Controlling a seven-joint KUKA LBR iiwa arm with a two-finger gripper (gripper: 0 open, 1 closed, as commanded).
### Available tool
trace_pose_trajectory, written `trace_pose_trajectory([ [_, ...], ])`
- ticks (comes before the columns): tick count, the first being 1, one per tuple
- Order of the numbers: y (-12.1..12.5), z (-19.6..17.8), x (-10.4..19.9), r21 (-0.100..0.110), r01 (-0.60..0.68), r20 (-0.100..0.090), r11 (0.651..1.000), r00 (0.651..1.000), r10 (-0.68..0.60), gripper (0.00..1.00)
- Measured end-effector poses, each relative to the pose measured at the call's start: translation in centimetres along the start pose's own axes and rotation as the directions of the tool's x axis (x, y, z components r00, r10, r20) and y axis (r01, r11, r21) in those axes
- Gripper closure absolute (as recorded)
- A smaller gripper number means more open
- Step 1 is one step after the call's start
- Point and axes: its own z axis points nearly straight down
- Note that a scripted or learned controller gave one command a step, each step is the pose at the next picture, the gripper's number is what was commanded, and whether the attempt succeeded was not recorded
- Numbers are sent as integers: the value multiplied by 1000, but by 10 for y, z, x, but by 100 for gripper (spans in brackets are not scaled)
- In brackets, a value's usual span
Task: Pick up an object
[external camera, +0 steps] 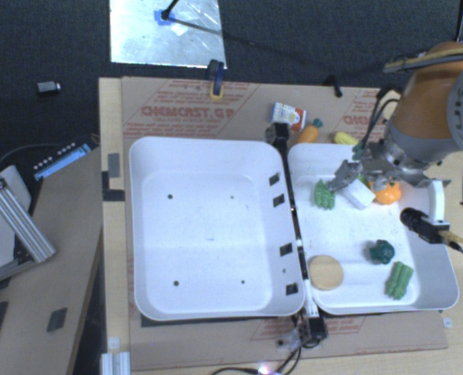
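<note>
The right bin [435,291] holds several small objects. A green ridged piece [324,194] lies near its left wall, with a white block [359,197] and an orange piece [388,194] beside it. Lower down sit a dark green lump [382,251], a light green ridged piece [399,280] and a tan disc [325,273]. My gripper [350,176] hangs low over the upper part of this bin, just above the white block and right of the green ridged piece. Nothing can be seen held in it.
The left bin [149,162] sits alongside, joined by a black-clipped divider [292,225]. Behind the right bin lie an orange carrot-like toy [308,134], a yellow piece [343,138] and a white-and-red item [286,114]. A black cable fitting [421,225] hangs off the arm.
</note>
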Motion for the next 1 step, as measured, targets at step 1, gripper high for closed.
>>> trace_pose_trajectory([
  [1, 43, 100, 12, 3, 4, 0, 1000, 1000, -4, 0],
])
